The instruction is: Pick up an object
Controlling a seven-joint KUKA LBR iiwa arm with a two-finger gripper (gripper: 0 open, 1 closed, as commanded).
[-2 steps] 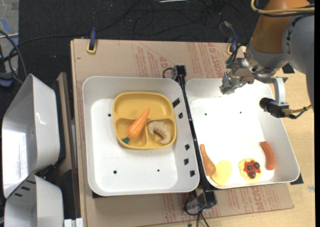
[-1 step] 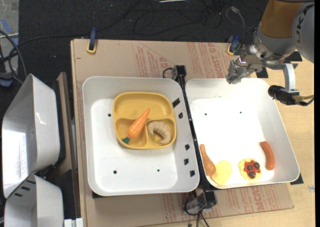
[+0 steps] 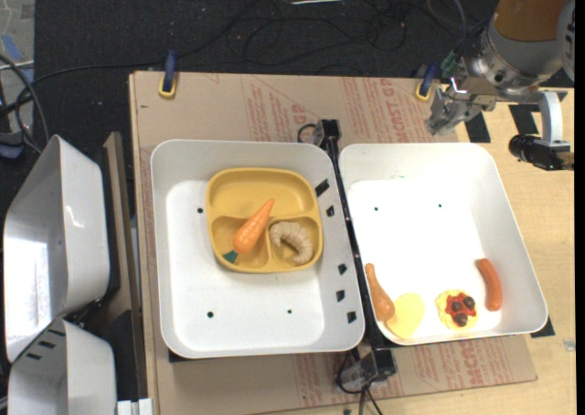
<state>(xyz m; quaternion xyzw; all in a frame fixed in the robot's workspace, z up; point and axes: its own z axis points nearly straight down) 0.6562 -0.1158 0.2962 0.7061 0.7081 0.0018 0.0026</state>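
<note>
White bins sit side by side on the table. Along the near edge of the right bin (image 3: 430,175) lie an orange drumstick (image 3: 378,292), a yellow disc (image 3: 408,311), a small pizza (image 3: 457,307) and a sausage (image 3: 491,282), all apart from one another except the drumstick and disc, which touch. In the left bin (image 3: 183,249), a yellow plate (image 3: 263,186) holds a carrot (image 3: 253,226) and a pale shrimp (image 3: 294,241) in separate compartments. Beyond the right bin's far right corner hangs the tool (image 3: 450,111), holding nothing; whether it is open I cannot tell.
</note>
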